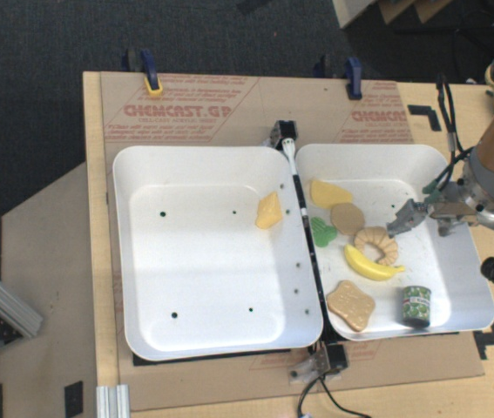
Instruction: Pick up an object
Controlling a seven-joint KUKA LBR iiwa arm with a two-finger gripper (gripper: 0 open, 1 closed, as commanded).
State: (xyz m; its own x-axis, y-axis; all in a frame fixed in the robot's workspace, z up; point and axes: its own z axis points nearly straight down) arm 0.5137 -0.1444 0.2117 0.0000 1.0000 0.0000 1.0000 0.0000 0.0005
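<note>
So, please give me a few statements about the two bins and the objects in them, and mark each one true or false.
1. The yellow wedge lies in the left bin. True.
2. The banana lies in the left bin. False: it is in the right bin.
3. The end effector holds the green can. False: the can stands apart, near the bin's front edge.
4. The toast slice is in the right bin. True.

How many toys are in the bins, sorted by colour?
Yellow: 3 (wedge in the left bin, slice, banana)
Tan or brown: 3 (round piece, croissant, toast)
Green: 2 (leafy piece, can)
Total: 8
</note>
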